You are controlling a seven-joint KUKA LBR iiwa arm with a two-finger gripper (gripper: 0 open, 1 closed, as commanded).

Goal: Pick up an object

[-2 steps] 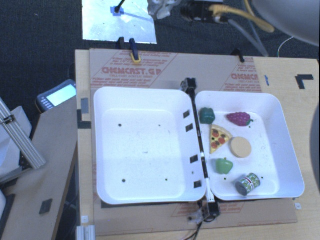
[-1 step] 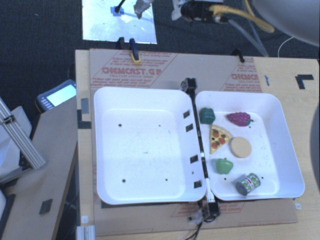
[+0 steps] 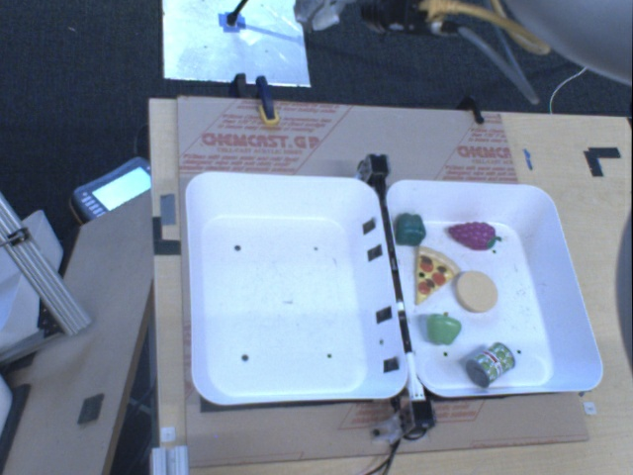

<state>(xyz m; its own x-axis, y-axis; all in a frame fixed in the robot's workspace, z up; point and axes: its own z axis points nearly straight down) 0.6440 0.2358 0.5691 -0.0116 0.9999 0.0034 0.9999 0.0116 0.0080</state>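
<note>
The task is at its opening step, before any reach: the arm (image 3: 584, 13) sits high at the top right, well clear of both bins, and the gripper's state cannot be told from this view. All candidate objects lie in the right bin (image 3: 569, 265): a dark green pepper (image 3: 409, 230), purple grapes (image 3: 473, 235), a pizza slice (image 3: 432, 274) just beside a tan round cookie (image 3: 476, 291), a light green pepper (image 3: 444, 329) and a small can (image 3: 491, 364) on its side. The next move likely calls for choosing one isolated piece, perhaps the grapes or the can, and descending squarely over it.
</note>
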